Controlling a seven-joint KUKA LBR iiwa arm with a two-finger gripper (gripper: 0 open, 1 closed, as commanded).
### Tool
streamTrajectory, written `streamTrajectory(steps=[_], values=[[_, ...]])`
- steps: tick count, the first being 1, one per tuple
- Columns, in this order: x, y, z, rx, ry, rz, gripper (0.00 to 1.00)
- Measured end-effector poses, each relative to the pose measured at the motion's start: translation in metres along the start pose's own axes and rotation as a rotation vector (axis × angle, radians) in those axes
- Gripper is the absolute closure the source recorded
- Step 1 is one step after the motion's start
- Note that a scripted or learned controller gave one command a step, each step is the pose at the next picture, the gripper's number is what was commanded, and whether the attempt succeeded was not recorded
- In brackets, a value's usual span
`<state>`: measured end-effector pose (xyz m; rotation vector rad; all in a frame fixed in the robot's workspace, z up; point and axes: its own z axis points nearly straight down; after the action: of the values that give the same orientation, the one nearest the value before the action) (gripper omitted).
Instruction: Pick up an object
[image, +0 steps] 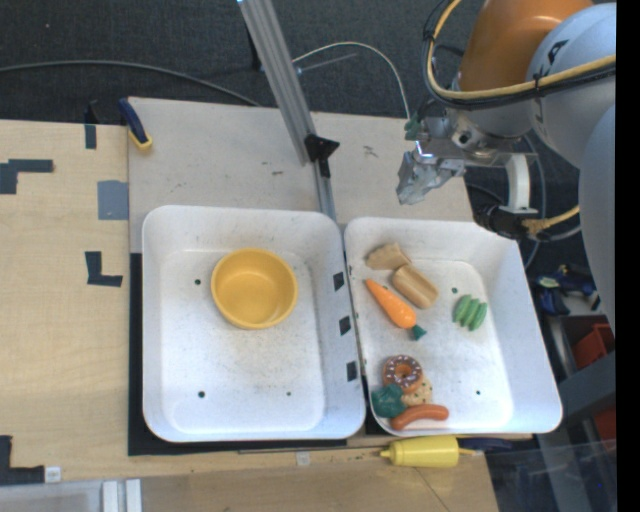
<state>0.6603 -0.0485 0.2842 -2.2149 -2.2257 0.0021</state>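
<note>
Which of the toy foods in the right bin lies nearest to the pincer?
The tan bread piece at the bin's far edge lies just below the pincer. The carrot, green pod and donut lie farther away.

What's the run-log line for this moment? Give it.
arm: above right bin's far edge | gripper: holding nothing visible | right bin: carrot, donut, other toy food | left bin: yellow bowl

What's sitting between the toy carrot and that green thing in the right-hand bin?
In the camera view, the stretch between the carrot and the green toy vegetable is bare white bin floor. The tan bread-like piece lies above that line, near the carrot.
</note>
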Motion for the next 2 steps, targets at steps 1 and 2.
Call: streamTrajectory(steps=[1, 2], values=[[0.048, 0.003, 0.018, 0.001, 0.000, -0.001, 1.00], [0.098, -0.003, 0.018, 0.000, 0.001, -0.001, 1.00]])
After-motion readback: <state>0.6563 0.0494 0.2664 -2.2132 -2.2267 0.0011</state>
